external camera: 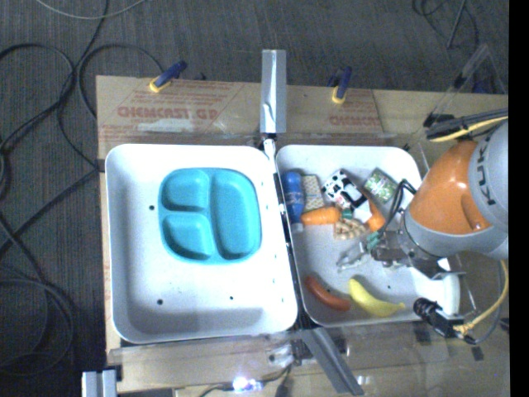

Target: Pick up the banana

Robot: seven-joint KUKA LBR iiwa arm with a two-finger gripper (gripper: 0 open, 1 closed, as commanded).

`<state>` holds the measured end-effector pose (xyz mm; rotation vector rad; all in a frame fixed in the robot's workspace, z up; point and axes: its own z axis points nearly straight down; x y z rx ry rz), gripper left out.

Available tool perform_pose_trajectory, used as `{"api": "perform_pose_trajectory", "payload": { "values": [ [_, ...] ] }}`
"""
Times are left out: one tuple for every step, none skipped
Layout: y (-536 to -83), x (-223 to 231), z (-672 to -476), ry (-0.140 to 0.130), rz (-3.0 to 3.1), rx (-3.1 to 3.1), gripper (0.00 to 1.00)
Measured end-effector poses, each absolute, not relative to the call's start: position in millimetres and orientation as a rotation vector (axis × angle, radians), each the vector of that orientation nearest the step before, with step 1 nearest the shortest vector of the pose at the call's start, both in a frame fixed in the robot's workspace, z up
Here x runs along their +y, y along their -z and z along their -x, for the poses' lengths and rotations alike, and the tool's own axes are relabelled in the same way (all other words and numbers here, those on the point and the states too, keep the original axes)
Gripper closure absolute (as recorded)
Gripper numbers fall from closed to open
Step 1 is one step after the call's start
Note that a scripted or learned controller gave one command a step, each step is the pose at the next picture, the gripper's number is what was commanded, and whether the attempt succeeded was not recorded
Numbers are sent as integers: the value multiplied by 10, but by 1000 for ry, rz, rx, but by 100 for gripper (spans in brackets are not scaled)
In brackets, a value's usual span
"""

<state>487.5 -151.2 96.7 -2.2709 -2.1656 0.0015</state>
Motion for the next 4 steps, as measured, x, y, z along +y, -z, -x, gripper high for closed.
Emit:
{"api": "perform_pose_trajectory", "payload": {
  "values": [
    [-895,-1432,-4870,3,1963,-2469,0],
    [-992,-1420,-4886,10,1964,-2469,100],
    [-991,-1419,-4885,10,1963,-2470,0],
    [-891,-1529,-4867,8,1907,-2502,0]
  ]
}}
